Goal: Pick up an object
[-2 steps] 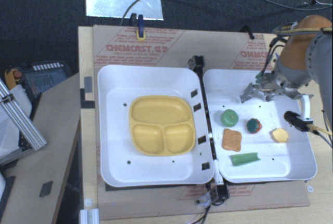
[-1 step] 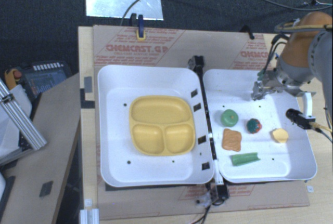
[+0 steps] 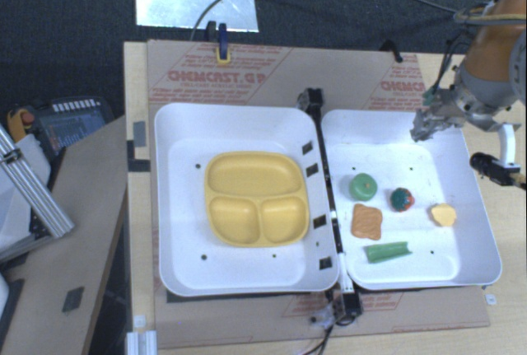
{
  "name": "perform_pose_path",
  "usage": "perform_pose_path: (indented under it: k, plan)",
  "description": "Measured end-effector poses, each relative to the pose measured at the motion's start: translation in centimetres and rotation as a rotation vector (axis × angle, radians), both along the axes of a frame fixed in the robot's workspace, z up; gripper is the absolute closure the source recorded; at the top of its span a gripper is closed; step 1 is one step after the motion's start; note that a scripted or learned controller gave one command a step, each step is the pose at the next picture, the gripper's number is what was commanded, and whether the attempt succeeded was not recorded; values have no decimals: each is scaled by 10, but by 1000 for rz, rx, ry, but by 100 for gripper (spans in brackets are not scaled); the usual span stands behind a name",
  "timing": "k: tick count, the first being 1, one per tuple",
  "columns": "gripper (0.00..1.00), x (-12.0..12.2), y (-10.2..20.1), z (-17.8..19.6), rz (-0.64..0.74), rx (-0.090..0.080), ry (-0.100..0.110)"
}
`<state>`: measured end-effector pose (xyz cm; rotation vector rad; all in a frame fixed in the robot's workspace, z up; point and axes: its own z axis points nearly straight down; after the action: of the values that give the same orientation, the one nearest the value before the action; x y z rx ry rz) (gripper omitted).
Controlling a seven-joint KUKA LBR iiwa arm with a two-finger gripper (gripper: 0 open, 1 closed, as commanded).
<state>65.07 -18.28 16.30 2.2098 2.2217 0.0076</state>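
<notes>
1. Left bin (image 3: pixel 177 180): a yellow tray (image 3: pixel 253 198) with three compartments lies near its middle, flat and level; nothing rests in it.

2. Right bin (image 3: pixel 473 250): five small pieces lie in its lower half, apart from one another; a green round piece (image 3: pixel 363 186) sits nearest the divider; below it an orange piece (image 3: pixel 367 221), flat and wavy-edged; below that a green stick (image 3: pixel 386 251), lying nearly level.

3. Further right: a small ball (image 3: pixel 401 199), green and red, sits between the green round piece and a yellow lump (image 3: pixel 444 216) near the right wall.

4. Upper right: the arm (image 3: pixel 494 57) reaches in; its gripper (image 3: pixel 426 124) hangs over the bin's far end, well apart from every piece; nothing is between its fingers, and whether they stand apart or together cannot be told.

5. Handling, as a judgement: all look like light toy food, probably stiff plastic or foam; the ball may roll from a pinch; the stick seems the surest target, taken across its narrow width at mid-length; the orange piece lies too flat for an easy hold.
</notes>
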Motion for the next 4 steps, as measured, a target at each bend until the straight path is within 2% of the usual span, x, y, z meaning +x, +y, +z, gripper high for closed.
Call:
perform_pose_path:
  k: [1,2,3,4]
  plan:
    - [100,6,-6,48,0,0,1]
    - [100,1,-4,111,1,-1,-1]
    - [100,8,40,102,3,3,6]
    - [100,14,97,89,4,4,6]
